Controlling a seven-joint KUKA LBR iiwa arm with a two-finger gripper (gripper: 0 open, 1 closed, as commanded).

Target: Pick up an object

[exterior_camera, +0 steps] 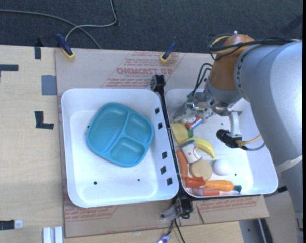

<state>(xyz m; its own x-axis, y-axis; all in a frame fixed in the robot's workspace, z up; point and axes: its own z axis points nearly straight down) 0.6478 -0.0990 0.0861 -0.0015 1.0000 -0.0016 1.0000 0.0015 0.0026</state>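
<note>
While gripper [189, 111] hovers low at far left of right bin [254, 173], finger state unreadable; yellow block [179, 132] just near-left of it; banana [204, 147] nearer still.

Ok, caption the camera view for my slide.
KUKA arm's gripper lowered over toy food in the right bin; blue divided plate in the left bin.

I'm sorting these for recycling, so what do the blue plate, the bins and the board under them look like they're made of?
Blue plate: likely moulded plastic, matt, one even colour with soft rounded dividers. Bins: probably thin formed plastic, smooth white with rounded rims and a slight sheen. Board: looks like cardboard, dull brown with red printing.
</note>
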